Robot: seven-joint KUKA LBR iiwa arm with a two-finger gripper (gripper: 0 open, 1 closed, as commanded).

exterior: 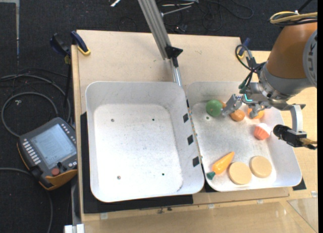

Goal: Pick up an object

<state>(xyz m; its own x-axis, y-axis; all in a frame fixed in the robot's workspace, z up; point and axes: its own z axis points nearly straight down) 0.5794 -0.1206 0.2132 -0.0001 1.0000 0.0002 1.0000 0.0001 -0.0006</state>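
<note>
Two white bins sit side by side on the bench. The left bin (pixel 133 141) carries only dark specks on its floor; the right bin (pixel 282 176) holds all the objects.

The arm (pixel 295 50), orange band above a grey wrist, enters from 3 o'clock and reaches down over the upper part of the right bin. The gripper (pixel 246 107) hangs at about 12 o'clock within that bin, fingers pointing down toward the floor. An orange ball (pixel 237 116) lies right at the fingertips, partly covered by them. Cannot tell whether the fingers are spread or closed, or whether they pinch the ball.

Objects in the right bin:
- green ball (pixel 214 107), at 9 o'clock from the gripper, close beside it
- pink and white piece (pixel 261 132), at 5 o'clock from the gripper, near
- toy carrot (pixel 222 163), orange with a green tip, at 7 o'clock in the bin, lying aslant
- two tan discs (pixel 251 169), side by side and touching, at 6 o'clock in the bin, just beside the carrot

A handheld control pendant (pixel 48 151) lies on the floor at 9 o'clock from the bench.
</note>
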